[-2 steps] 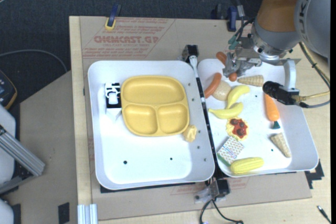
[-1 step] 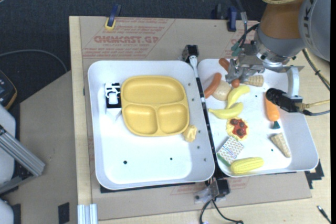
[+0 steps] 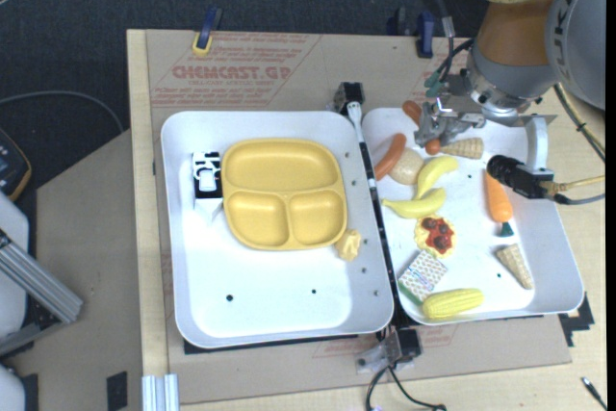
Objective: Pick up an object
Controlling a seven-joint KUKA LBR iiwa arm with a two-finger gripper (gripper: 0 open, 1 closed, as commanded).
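My gripper (image 3: 438, 128) hangs low over the far end of the right bin (image 3: 553, 250), among toy foods. Just under it lies a small red-orange piece (image 3: 433, 146), and a waffle cone (image 3: 466, 148) lies to its right. An orange piece (image 3: 412, 111) sits just to its left at the bin's far rim. Close by are a sausage (image 3: 390, 155), a pale roll (image 3: 408, 167) and two bananas (image 3: 435, 173) (image 3: 416, 204). I see nothing lifted off the bin floor.
Further toward the front of the right bin lie a carrot (image 3: 498, 198), a pizza slice (image 3: 435, 233), a checkered packet (image 3: 423, 273), a corn cob (image 3: 451, 303) and a second cone (image 3: 515, 265). The left bin (image 3: 192, 284) bears a yellow divided plate (image 3: 285, 192), a black-and-white block (image 3: 207, 175) and a small yellow piece (image 3: 348, 246).
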